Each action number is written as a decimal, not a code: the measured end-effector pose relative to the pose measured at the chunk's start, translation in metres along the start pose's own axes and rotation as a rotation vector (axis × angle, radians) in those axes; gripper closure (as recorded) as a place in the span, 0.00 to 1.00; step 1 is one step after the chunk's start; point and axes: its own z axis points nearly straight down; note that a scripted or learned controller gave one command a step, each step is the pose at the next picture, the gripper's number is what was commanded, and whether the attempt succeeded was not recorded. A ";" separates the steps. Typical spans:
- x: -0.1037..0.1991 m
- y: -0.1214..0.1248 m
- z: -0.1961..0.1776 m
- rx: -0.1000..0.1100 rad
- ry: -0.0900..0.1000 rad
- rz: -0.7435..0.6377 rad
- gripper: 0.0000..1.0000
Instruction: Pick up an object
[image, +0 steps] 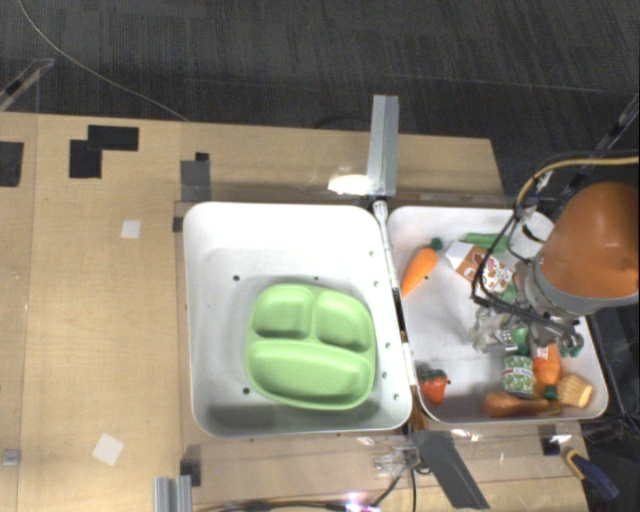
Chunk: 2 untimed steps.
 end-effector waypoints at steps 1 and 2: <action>-0.037 0.036 -0.182 -0.006 0.020 0.005 1.00; -0.027 0.096 -0.145 -0.009 0.031 0.119 1.00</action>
